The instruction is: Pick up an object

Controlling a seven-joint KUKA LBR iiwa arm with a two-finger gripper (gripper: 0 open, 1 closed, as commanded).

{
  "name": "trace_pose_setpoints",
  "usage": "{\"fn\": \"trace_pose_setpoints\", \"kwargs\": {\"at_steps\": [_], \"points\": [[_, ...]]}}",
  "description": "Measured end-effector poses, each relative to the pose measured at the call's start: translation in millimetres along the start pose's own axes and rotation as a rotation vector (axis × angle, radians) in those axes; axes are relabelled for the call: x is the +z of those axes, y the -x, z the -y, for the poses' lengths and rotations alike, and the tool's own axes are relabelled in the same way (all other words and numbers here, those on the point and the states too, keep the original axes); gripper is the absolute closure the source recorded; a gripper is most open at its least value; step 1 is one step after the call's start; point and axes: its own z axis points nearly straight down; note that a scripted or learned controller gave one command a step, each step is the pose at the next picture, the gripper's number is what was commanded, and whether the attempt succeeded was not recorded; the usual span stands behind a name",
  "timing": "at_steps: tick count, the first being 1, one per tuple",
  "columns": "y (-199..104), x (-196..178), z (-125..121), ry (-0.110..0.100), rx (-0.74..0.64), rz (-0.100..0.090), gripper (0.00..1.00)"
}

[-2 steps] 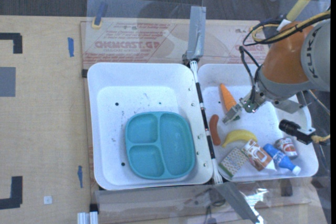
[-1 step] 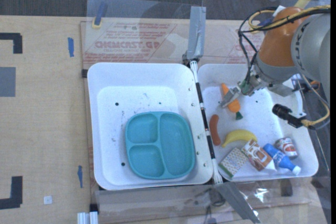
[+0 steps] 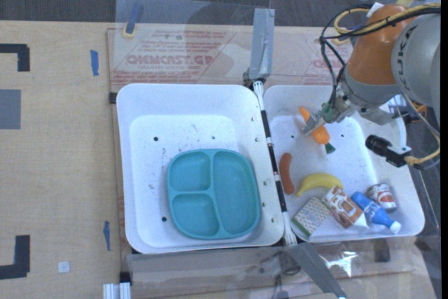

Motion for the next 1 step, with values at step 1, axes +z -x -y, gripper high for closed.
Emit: {"fn": "trace_pose_setpoints", "kwargs": {"at_steps": [1], "points": [[-21.8,-81.8,35.4,-0.008,-0.071,-0.007,1.0]]}}
